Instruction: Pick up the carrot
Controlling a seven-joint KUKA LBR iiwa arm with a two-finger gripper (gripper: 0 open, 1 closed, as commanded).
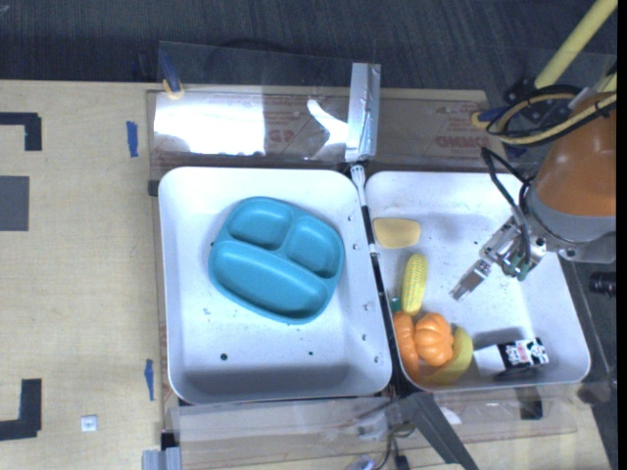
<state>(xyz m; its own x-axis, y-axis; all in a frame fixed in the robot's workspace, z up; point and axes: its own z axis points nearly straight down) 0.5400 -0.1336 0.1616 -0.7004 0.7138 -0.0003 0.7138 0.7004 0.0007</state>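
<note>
The carrot [402, 335] lies at the front left of the right bin [558, 292], along its left wall. It is orange with a small green top pointing toward the back, and an orange pumpkin [433, 337] presses against its right side and partly covers it. My gripper [470, 280] hangs over the middle of the right bin, angled down toward the front left. It is to the right of the carrot and farther back, apart from it, with nothing seen in it.
A yellow corn cob [414, 282] lies just behind the carrot, with a pale yellow piece [396, 231] farther back. A yellow fruit [458, 354] sits beside the pumpkin. A black-and-white object [520, 353] is at the front right. The left bin [186, 262] holds a blue divided plate [276, 258].
</note>
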